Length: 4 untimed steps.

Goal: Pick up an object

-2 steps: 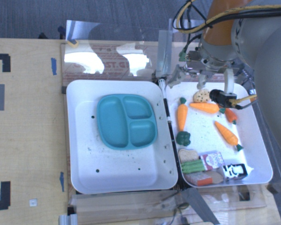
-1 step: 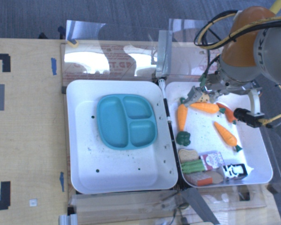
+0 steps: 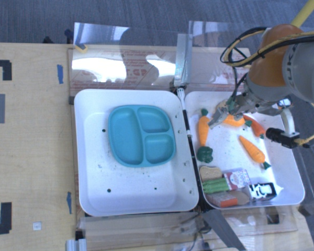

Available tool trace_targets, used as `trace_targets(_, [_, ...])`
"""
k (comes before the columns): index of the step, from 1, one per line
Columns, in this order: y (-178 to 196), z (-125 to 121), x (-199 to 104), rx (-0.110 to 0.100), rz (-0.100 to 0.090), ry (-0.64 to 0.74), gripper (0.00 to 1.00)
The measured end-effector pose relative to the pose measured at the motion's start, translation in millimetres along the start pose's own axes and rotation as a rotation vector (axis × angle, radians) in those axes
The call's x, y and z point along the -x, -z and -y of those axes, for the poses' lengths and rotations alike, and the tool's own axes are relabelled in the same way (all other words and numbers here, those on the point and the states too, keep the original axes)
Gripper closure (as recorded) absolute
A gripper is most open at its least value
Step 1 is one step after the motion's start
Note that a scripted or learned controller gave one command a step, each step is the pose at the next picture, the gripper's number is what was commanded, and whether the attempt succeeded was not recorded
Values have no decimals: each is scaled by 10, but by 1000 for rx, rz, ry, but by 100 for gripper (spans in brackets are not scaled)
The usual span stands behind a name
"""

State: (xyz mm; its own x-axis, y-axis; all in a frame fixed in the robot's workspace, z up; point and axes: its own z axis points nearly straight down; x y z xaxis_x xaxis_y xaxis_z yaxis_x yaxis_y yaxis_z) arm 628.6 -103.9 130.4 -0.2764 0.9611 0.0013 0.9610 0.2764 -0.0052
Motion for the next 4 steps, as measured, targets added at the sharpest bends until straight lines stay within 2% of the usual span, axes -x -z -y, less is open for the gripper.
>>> trace_targets(1, [-315, -301, 109, 13, 12, -10, 0])
trace_targets(2, [-426, 309, 733, 9, 4, 99, 0])
trace_targets(3, [-309, 286, 726, 14, 7, 101, 100])
trace_targets(4, [790, -76, 271, 18, 5, -102, 100])
